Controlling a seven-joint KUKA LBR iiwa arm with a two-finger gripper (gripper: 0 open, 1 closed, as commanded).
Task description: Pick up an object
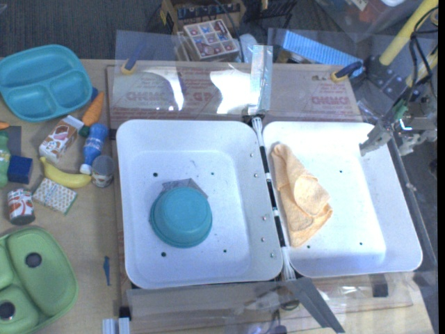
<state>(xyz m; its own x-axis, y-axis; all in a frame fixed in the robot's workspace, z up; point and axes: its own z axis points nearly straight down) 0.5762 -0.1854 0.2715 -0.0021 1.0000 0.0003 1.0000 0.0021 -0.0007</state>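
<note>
A robot hand (pixel 381 136) hangs over the right bin's (pixel 375 249) far right rim, its grip too blurred to tell, well apart from the cloth (pixel 300 195) by the divider; limp cloth could slip a shallow pinch.

Bright overhead light washes out the right bin (pixel 348 186), its floor nearly pure white toward 3 o'clock. Strong glare flares on the clear panel (pixel 208 92) at 12 o'clock. Shadows are soft and short. The picture is mildly grainy, with edges softer toward the corners.
</note>
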